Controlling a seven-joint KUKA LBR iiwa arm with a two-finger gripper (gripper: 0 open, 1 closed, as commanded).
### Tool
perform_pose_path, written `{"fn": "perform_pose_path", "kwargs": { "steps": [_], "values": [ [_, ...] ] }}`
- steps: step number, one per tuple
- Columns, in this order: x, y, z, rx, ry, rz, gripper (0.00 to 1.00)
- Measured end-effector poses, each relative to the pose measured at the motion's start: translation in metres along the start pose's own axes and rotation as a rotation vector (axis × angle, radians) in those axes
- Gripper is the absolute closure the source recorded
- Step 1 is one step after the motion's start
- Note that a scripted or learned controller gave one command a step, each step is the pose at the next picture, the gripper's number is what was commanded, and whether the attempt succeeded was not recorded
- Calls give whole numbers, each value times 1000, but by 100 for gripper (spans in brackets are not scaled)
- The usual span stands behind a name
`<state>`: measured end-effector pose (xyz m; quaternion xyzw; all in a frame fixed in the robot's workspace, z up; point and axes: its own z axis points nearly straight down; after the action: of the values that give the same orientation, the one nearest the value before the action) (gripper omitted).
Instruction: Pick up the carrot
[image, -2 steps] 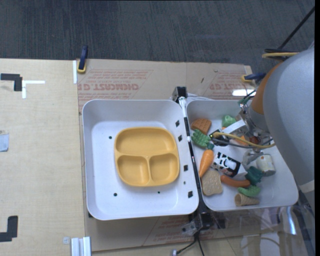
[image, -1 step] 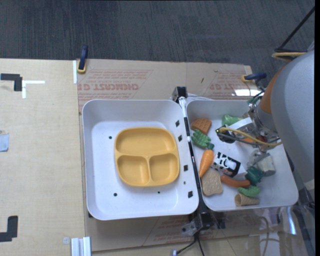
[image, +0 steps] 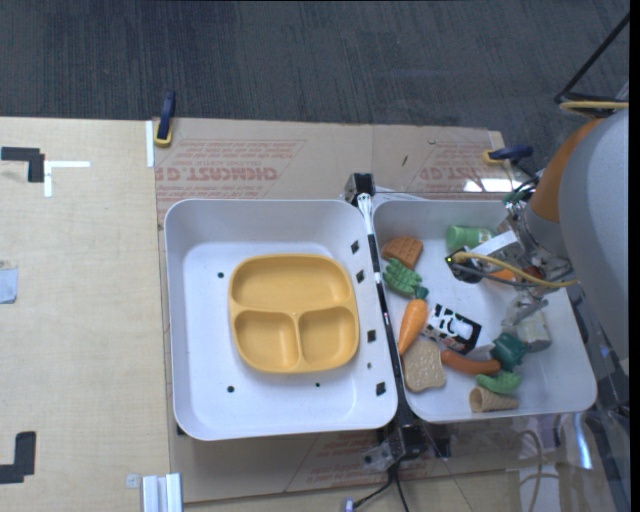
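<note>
The carrot (image: 411, 322), orange with a green top, lies along the left wall of the right bin (image: 570, 395), tip toward the front. My gripper (image: 524, 298) hangs over the right side of that bin, well to the right of the carrot and apart from it. Cables and the wrist body cover its tip. Nothing from the bin shows lifted in it.
Around the carrot lie a brown waffle piece (image: 402, 249), a green leafy toy (image: 403, 278), a bread slice (image: 424, 368), a black-and-white card (image: 455, 328), an orange sausage (image: 470, 363) and green toys (image: 508, 350). The left bin (image: 190, 400) holds a yellow divided plate (image: 294, 311).
</note>
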<state>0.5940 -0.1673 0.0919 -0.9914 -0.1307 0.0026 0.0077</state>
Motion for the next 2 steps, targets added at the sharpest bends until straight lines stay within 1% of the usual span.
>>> {"fn": "perform_pose_path", "kwargs": {
  "steps": [1, 2],
  "values": [
    [20, 27, 3, 70, -14, 50, 0],
    [-31, 20, 1, 50, 10, 54, 0]
  ]
}}
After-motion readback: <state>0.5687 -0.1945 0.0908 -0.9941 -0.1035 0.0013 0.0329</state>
